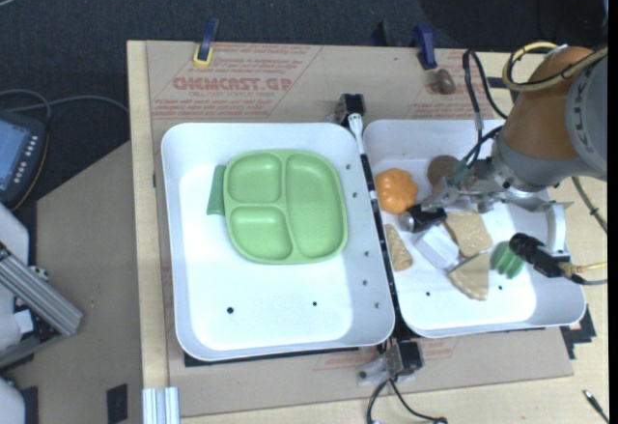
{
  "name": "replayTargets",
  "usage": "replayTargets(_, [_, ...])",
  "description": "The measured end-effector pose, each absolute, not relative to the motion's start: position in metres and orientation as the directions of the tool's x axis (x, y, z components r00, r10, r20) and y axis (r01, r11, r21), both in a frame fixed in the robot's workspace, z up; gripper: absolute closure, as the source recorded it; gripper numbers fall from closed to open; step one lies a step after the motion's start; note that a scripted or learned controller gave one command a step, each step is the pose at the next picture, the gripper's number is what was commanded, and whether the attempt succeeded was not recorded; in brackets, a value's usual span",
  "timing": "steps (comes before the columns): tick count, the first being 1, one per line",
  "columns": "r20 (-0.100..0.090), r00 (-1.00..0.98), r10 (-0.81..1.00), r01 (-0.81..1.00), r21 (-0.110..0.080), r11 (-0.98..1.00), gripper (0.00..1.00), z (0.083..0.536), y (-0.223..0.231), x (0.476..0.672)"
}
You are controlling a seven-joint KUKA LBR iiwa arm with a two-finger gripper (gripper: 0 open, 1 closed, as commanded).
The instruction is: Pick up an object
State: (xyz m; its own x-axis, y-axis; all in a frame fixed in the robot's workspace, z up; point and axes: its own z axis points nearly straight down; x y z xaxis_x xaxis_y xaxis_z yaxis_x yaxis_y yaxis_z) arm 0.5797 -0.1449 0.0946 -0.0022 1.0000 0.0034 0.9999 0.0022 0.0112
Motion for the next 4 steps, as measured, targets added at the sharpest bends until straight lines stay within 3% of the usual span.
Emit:
replayTargets(1, [0.004,-0.002,1.000,1.000,0.028,0.002,1.00,0.111,-0.144,0.585])
replayTargets(2, [-0.002,0.000,1.000,1.000,0.005,0.000,1.00,0.155,-0.146,0.582])
replayTargets(3, [-0.002,0.000,1.000,1.000,0.005,0.000,1.00,0.207,-0.156,0.588])
replayTargets(4, [-0.002,-0.001,1.000,1.000,0.005,0.001,1.00,0.226,-0.156,0.589])
